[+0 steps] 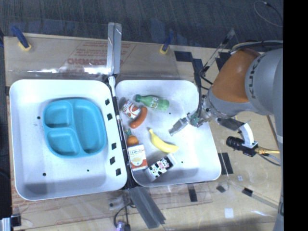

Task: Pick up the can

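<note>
Nearest the camera, in the right-hand shallow white bin (204,170): a small black-and-white patterned carton (160,167) at the front wall, print too small to read. Just left of it, an upright-lying orange-and-white juice carton (138,157) against the left wall, lettering blurred. Above that, a small round orange fruit (132,140), and to its right a yellow banana (162,143) lying aslant.

Further back, a reddish-brown sausage-shaped piece (138,118), touching the red-and-white labelled can (129,109), which lies on its side in the bin's back-left area, close to the dividing wall. Label writing illegible. Beside it toward the back, a green plastic bottle (152,102) on its side with a pale label, unreadable.

Jaws (179,126) low over the bin's right-centre, slightly apart, nothing between them; can well apart from them, off to the left past the banana and sausage piece.

In the left-hand shallow white bin (24,177): a blue three-compartment plastic tray (74,126).

On the counter (57,57) behind, faint red printed lettering, mirrored and unreadable. On the grey arm (262,81), part of the dark "KUKA" lettering.
</note>
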